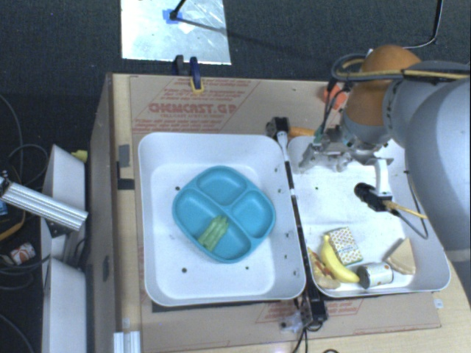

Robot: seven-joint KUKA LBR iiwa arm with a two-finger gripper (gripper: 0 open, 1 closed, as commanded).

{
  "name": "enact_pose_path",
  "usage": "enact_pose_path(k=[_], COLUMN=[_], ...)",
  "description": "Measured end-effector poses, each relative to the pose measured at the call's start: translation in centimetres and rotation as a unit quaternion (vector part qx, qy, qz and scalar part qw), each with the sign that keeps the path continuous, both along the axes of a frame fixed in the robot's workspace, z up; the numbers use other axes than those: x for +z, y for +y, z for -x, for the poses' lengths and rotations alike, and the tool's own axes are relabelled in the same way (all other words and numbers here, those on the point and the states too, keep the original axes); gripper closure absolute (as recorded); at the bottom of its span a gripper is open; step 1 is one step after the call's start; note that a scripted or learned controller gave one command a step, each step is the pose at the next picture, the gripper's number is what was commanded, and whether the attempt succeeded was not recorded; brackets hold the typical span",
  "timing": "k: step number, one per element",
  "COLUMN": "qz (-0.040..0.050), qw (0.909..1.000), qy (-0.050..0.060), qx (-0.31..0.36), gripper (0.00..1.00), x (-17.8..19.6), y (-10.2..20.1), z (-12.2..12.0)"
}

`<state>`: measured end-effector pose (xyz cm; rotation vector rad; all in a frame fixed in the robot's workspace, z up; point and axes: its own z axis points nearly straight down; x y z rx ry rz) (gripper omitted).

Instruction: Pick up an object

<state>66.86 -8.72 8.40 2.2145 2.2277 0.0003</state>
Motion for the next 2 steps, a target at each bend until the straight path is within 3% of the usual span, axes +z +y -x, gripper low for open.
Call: enact_pose_path(k=[1, 2], qz=[0.0009, -0.0001], qw=[1.0000, 1.0000], qy=[-0.002, 0.000], qx=[-0.002, -0.001], gripper=[0.00, 0.00], x=[4.7, 1.6], y=[-4.8, -1.8], z=[-0.1, 2.2])
